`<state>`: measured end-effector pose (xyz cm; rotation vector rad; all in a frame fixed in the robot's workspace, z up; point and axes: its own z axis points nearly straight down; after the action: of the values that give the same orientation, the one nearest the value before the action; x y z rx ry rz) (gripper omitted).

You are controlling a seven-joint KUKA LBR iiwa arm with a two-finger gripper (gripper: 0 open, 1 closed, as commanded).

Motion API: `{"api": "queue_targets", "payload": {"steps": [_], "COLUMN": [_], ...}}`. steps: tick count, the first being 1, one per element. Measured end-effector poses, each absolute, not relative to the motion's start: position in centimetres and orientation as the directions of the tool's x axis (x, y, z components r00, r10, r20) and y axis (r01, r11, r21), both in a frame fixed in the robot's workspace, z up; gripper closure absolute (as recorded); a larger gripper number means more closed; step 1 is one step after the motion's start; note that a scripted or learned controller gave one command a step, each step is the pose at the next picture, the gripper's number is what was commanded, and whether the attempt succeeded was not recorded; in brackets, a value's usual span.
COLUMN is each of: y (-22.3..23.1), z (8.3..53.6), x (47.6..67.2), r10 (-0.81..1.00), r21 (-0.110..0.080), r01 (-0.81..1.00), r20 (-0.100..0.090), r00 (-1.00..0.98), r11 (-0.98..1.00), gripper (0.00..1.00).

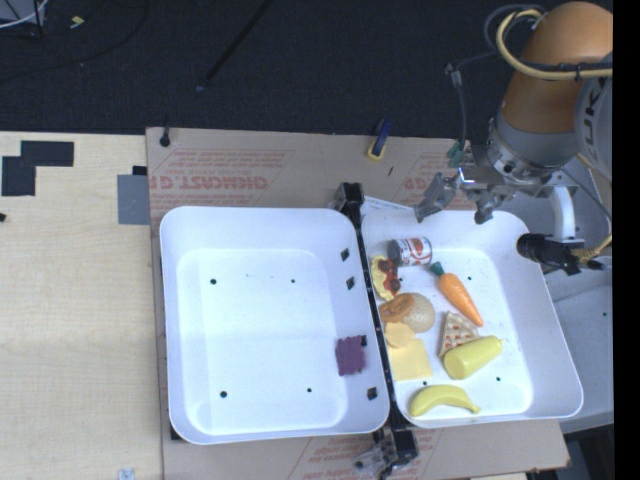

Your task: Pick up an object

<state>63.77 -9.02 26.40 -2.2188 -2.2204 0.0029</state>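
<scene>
My gripper (460, 206) hangs above the back edge of the right bin (540, 368), open, with nothing between its two fingers (431, 197). Below it in that bin lie a small red-and-white can (412, 251) on its side, an orange carrot (460, 296), a tan bread roll (410, 311), a red-edged wedge slice (457, 333), a yellow-green oblong fruit (472, 356), a banana (443, 399) and a pale yellow flat slice (408, 360). The can is the nearest thing to the gripper, a little toward the front and left. A purple block (351, 354) lies in the left bin (200, 268) by its right wall.
A black divider (362, 268) with clips runs between the two bins. A blue-and-yellow clip (378, 140) sits on the cardboard behind the bins. A black knob (545, 250) juts over the right bin's right rim. The arm's orange band (565, 43) rises at the upper right.
</scene>
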Motion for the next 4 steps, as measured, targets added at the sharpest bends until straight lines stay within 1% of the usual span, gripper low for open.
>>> {"api": "queue_targets", "payload": {"steps": [1, 2, 3, 4], "y": [-9.0, -2.3, 1.2, 0.9], "z": [27.4, 39.1, 51.1, 54.0], "x": [63.8, 64.5, 64.4, 62.0], "r10": [1.000, 1.000, 1.000, 1.000], "r21": [-0.004, 0.012, 0.011, 0.000], "r01": [1.000, 1.000, 1.000, 1.000], "r20": [0.001, 0.002, 0.000, 0.000], "r00": [-0.002, -0.009, -0.005, -0.002], "r11": [0.002, 0.009, 0.005, 0.002], "gripper": [1.00, 1.00, 1.00, 1.00]}}
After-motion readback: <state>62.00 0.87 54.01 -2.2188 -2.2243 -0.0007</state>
